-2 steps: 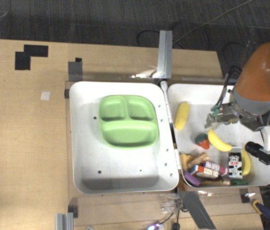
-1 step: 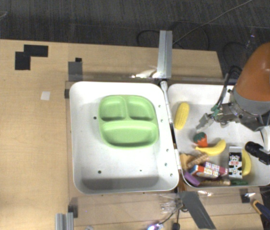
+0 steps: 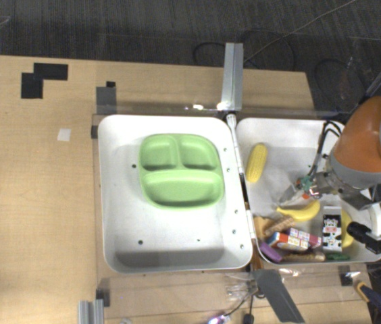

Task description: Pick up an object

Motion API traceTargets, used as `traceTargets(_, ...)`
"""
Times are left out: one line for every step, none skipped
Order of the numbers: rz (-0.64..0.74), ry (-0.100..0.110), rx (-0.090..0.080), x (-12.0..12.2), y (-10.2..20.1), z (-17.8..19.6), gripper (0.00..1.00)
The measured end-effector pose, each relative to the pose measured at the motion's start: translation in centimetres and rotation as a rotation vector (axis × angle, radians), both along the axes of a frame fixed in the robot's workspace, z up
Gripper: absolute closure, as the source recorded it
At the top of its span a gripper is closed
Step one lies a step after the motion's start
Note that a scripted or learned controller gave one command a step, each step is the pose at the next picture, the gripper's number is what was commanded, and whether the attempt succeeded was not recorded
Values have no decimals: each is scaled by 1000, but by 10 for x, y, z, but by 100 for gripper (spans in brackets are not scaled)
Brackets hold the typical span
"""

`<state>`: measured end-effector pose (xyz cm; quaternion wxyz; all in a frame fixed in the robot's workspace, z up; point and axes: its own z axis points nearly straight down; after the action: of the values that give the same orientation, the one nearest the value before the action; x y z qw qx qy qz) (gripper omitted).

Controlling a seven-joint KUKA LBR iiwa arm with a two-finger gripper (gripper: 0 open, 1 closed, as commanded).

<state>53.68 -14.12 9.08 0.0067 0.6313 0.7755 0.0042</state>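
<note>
Two shallow white bins sit side by side on the wooden tabletop (image 3: 35,181), the left bin (image 3: 119,201) and the right bin (image 3: 285,140) meeting along a shared rim near the middle of the camera view. The grey arm (image 3: 369,147) with its orange band reaches in from the right and hangs over the right bin. A green divided plate (image 3: 180,169) lies flat in the upper middle of the left bin, apart from the walls. In the right bin, a yellow corn cob (image 3: 256,162) lies near the left wall, well apart from the other items. A banana (image 3: 300,212) lies further down, just below the gripper (image 3: 304,187), which points down and to the left toward it; whether its fingers are apart or together cannot be told, and nothing is seen between them. Along the near wall a small colourful box (image 3: 293,238) and a printed black-and-white pack (image 3: 332,229) lie close together beside the banana.
</note>
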Motion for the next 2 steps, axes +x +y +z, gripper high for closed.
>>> traceTargets(1,-5,4,2,2,12,100)
traceTargets(-116,0,1,34,47,0,100)
